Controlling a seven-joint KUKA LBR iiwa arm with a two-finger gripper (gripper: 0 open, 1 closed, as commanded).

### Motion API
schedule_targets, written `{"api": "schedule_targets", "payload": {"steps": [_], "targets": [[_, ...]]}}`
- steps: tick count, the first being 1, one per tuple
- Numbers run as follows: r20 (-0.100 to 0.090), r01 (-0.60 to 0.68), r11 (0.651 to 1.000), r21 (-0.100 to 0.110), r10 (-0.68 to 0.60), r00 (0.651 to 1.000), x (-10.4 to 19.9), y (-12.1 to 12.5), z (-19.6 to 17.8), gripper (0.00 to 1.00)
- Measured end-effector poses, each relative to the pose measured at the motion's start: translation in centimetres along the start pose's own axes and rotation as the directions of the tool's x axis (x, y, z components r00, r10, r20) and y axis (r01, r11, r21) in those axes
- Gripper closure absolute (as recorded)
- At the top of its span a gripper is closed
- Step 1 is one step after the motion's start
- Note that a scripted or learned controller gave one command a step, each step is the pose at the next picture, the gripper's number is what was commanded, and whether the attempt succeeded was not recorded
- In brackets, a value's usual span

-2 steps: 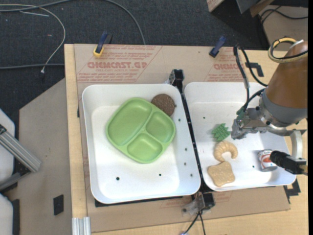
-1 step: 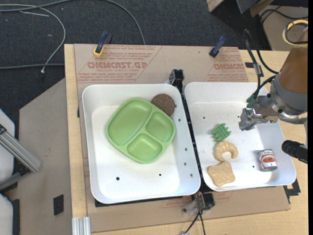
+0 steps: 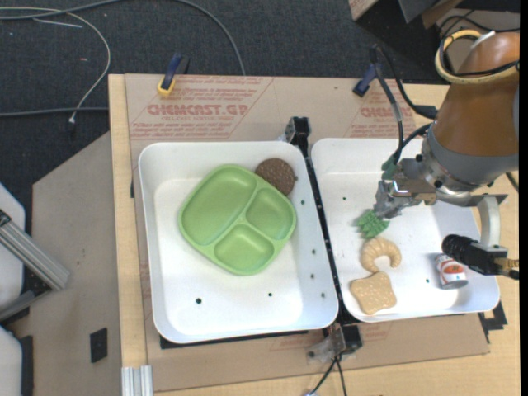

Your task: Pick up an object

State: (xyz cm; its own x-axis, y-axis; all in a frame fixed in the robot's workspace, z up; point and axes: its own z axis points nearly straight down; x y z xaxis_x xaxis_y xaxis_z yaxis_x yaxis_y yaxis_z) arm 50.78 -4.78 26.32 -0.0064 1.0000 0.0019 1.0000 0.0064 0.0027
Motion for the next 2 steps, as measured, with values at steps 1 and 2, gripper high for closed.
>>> {"api": "schedule_targets", "payload": {"steps": [1, 2], "targets": [[-0.002, 0.0, 1.0, 0.008, 0.0, 1.0, 5.2, 0.1, 2.0, 1.0], [-0.001, 0.0, 1.0, 0.008, 0.0, 1.0, 10.7, -0.1, 2.9, 1.0]]}}
